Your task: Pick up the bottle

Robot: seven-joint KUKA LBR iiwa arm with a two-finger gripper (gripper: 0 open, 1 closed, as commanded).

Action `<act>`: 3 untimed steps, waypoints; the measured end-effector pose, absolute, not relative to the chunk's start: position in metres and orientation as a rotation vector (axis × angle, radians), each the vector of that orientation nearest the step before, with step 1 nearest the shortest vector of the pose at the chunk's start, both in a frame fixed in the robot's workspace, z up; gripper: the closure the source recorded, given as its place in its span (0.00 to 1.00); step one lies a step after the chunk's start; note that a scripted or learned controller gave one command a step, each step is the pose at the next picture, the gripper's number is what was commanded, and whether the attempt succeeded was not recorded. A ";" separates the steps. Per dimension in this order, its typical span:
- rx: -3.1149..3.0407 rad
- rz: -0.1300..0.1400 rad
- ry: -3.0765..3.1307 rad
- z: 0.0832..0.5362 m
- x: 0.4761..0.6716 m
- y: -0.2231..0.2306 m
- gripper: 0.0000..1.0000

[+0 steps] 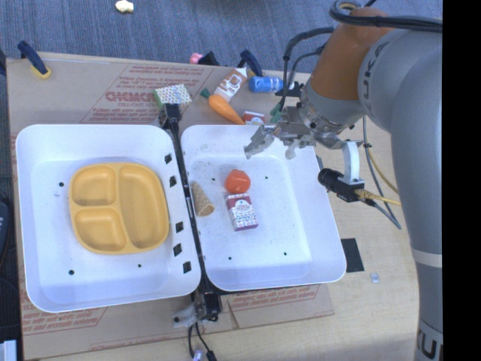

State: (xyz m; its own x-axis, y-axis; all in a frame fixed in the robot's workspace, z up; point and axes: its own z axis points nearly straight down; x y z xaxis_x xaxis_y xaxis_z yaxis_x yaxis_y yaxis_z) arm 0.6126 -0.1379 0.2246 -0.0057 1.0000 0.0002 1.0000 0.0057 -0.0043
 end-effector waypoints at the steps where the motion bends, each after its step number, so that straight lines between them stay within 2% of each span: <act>1: -2.206 0.006 -2.229 0.235 0.613 -0.137 1.00; 2: -2.590 0.006 -1.769 0.123 0.606 -0.101 1.00; 3: -2.647 0.007 -1.681 0.191 0.476 -0.043 1.00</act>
